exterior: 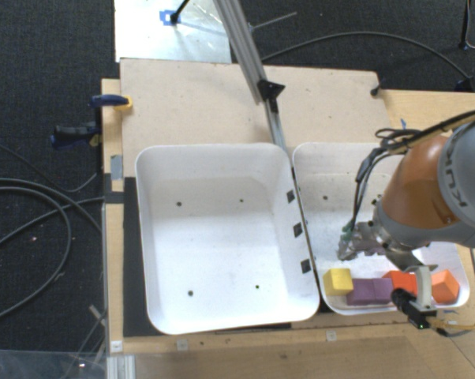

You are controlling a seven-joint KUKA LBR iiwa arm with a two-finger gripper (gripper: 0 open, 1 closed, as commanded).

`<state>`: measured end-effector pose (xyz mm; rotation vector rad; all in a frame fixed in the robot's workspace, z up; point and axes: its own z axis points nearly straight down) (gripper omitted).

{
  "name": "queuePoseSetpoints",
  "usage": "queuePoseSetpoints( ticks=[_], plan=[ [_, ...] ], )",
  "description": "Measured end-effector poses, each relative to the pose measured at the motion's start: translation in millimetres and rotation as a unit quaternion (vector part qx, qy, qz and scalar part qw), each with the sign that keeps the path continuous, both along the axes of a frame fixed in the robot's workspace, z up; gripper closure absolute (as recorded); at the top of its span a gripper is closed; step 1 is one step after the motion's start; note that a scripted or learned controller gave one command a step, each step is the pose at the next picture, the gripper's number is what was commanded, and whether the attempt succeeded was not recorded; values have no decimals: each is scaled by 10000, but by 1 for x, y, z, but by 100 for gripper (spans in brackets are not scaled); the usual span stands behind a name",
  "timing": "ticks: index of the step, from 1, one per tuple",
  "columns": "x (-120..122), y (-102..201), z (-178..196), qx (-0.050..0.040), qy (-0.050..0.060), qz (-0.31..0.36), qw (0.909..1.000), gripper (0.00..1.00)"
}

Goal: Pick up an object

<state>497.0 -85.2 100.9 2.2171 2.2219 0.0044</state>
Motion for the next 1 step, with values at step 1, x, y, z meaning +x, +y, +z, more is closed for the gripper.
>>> queuePoseSetpoints(
  ticks=[1],
  plan=[
    [18,20,94,-2,-34,30,10000,100]
  ],
)
